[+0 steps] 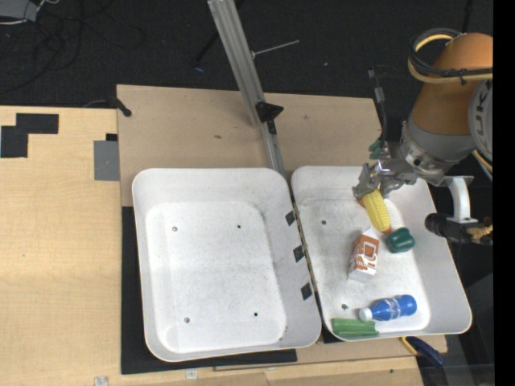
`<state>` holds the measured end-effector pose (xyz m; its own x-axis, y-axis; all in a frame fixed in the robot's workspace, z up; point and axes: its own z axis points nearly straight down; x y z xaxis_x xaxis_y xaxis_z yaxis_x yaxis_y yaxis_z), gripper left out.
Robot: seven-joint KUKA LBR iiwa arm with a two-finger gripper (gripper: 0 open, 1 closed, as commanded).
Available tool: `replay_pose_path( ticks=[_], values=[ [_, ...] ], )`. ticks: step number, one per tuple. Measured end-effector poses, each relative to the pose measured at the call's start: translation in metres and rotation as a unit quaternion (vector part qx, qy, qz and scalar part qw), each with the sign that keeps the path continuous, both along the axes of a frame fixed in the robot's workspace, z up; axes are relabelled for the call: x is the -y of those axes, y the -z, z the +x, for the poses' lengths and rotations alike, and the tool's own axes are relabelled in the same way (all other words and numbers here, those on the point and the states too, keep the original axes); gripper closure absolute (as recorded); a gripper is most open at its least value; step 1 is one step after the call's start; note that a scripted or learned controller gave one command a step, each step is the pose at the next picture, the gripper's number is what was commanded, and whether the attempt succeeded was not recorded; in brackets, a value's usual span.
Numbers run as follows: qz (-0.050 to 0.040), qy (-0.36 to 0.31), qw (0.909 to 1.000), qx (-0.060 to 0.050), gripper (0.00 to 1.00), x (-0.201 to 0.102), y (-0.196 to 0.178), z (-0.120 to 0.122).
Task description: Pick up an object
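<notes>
- The arm (451, 95) is reached in from the right, its wrist bent down over the right bin (451, 312).
- The gripper (375, 185) is clenched on the corn cob (376, 210), which is held at its far end, tilted, above the carton (364, 256).

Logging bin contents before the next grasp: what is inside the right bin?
In the right bin: a yellow corn cob at the gripper, a green block, a carton, a blue bottle, a green piece. The gripper covers the cob's top.
</notes>
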<state>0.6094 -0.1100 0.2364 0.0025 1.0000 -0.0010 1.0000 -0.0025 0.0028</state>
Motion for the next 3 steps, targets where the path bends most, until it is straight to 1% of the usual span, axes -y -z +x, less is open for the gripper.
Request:
replay_pose_path(
  ticks=[1, 2, 3],
  values=[
    [0.0018, -0.004, 1.0, -0.002, 1.0, -0.059, -0.005, 0.01],
    [0.0012, -0.003, 1.0, -0.004, 1.0, -0.114, 0.008, 0.011],
    [0.0013, -0.004, 1.0, -0.002, 1.0, -0.177, 0.007, 0.019]
  ],
)
